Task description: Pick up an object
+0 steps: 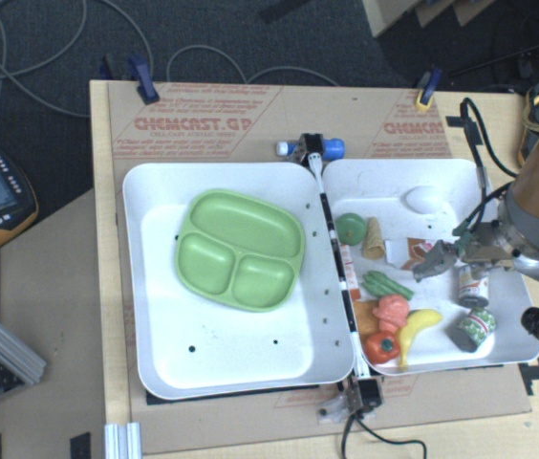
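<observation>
The right bin (398,172) holds several small items. There is a green ball (351,228), a tan cone (374,240), a green bean pod (385,284), a pink-red piece (393,310), a yellow banana (417,327), a red tomato (380,347) and a white rounded piece (423,199). Two small cans stand at the right, one (473,286) just below the wrist and one (472,328) near the front edge. My gripper (439,256) hangs low over the middle right of this bin, beside a small orange-brown item (419,250). I see nothing held in it.
A green divided plate (239,249) lies in the left bin (155,333). A blue-and-white clamp (309,147) sits at the back where the two bins meet. Cables run along the arm at the right.
</observation>
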### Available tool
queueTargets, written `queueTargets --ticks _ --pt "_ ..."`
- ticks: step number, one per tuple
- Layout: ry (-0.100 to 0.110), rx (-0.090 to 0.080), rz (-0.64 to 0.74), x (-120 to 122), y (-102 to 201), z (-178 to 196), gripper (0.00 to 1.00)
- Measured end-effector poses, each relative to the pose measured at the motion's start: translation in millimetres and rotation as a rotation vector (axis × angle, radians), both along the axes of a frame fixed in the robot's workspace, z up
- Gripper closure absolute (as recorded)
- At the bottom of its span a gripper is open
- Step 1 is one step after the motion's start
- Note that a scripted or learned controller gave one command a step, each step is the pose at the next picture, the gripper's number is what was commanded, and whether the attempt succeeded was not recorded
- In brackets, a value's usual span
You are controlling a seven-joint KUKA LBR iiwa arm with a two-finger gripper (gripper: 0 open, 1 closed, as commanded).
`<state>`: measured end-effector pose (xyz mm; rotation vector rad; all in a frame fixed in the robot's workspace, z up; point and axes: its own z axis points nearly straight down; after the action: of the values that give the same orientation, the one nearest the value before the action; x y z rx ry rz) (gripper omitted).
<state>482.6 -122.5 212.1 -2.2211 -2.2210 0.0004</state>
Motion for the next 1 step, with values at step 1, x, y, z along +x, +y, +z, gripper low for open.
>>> queueTargets --ticks 1 --pt "-0.026 -0.01 0.001 78.5 -20.2 -109.5 0.0"
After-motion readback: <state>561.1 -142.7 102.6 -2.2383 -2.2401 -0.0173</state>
